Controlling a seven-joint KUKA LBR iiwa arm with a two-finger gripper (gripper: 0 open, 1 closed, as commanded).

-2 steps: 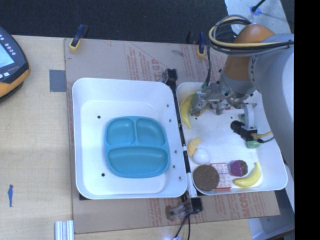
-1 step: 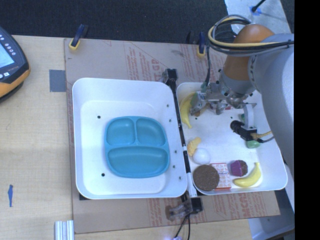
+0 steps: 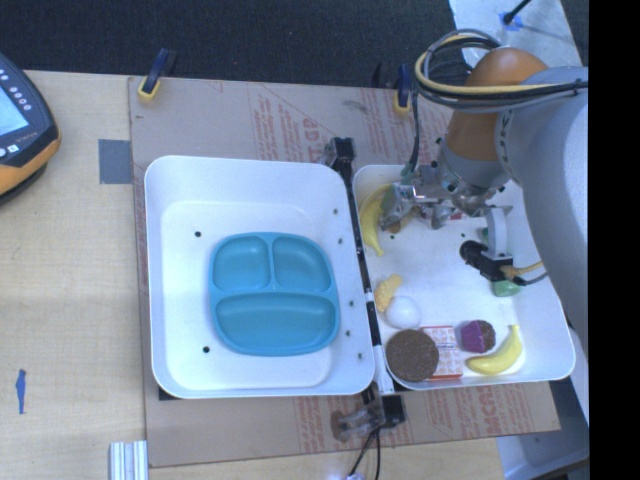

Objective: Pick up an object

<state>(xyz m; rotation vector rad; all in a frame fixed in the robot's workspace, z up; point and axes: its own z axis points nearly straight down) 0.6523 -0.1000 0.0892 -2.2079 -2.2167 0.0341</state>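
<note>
Blue tray (image 3: 273, 294) in left bin (image 3: 170, 268)

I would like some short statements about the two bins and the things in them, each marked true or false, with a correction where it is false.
1. The blue divided plate lies in the left bin. True.
2. Two bananas lie in the right bin. True: one by its left wall, one near the front right corner.
3. The brown round cookie sits on the blue plate. False: it sits in the right bin's front left corner.
4. The gripper hangs over the left bin. False: it is over the right bin's rear part.
</note>
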